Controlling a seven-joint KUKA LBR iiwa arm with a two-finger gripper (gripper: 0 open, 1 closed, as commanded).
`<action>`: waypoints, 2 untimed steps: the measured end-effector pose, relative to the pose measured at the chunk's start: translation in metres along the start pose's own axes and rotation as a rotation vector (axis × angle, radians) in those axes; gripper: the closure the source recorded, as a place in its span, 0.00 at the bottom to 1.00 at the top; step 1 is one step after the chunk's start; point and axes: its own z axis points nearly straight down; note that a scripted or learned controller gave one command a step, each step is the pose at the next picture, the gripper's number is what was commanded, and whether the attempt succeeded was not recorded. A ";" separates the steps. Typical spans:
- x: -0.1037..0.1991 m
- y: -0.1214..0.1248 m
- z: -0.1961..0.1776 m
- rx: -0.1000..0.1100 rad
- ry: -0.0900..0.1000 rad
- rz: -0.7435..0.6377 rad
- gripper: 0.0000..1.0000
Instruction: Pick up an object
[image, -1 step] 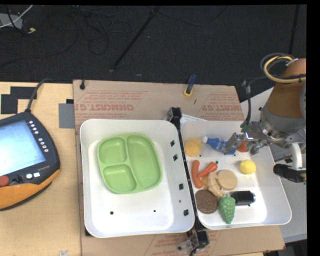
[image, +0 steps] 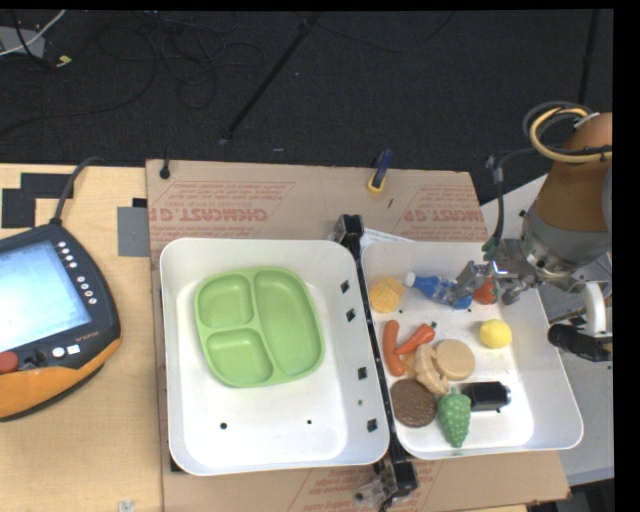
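— Camera view: where's the tool (image: 478, 285)?
— I see it over the right bin (image: 560, 400), fingers spread, gripping nothing. Blue object (image: 432, 288) touching its left finger, red one (image: 485, 292) between the fingers, yellow ball (image: 494, 333) just below.

Two bins side by side mid-frame on cardboard sheet (image: 260, 200). Left bin (image: 180, 400): divided tray (image: 259, 327) in centre. Right bin (image: 550, 400): corn (image: 386, 295) upper left, bottle (image: 432, 288) just right of it, gripper (image: 487, 283) at bottle's right end. Ball (image: 495, 334) mid-right. Sausage (image: 393, 347) & carrot (image: 415, 339) below corn, touching. Bun (image: 452, 359) right of those. Cookie (image: 412, 402), grapes (image: 455, 417), marker (image: 488, 396) along lower part, L to R. Control pad (image: 45, 315) far left of frame. Clip (image: 379, 172) above bins, top centre.
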 end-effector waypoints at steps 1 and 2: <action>0.006 0.006 0.047 0.004 0.001 -0.005 0.00; 0.009 0.005 0.103 0.005 0.001 -0.002 0.00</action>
